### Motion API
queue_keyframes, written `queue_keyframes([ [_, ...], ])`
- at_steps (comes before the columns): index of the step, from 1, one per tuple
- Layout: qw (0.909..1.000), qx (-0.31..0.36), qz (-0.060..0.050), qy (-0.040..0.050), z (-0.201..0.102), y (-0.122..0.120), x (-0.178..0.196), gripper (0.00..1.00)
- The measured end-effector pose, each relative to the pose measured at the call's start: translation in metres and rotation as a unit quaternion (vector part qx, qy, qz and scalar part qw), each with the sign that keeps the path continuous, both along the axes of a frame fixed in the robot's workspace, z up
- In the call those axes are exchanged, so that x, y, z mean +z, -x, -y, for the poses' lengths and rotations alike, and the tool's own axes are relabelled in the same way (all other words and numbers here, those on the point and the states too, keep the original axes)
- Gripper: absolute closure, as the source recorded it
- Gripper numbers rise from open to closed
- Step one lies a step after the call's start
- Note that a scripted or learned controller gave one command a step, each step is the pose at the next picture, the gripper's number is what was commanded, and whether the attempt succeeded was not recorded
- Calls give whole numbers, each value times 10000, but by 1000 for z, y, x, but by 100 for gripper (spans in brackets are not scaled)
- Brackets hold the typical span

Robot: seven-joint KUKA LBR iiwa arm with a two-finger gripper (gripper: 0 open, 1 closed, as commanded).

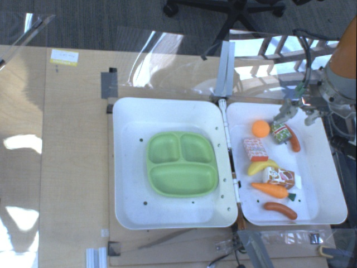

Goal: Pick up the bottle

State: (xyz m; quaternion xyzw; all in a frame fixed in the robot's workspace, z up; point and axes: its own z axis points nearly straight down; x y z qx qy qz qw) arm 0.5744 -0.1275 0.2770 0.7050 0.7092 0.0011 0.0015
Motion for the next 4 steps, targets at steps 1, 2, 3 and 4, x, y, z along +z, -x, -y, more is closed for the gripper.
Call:
queue_keyframes([
  [1,9999,98,28,11,65,-58,-180,0],
  [2,9975,-707,25,-14,76,67,-188,0],
  [3,9979,-650,62,2,7,82,-187,0],
  [4,9418,-3362,75,-17,2,82,-188,0],
])
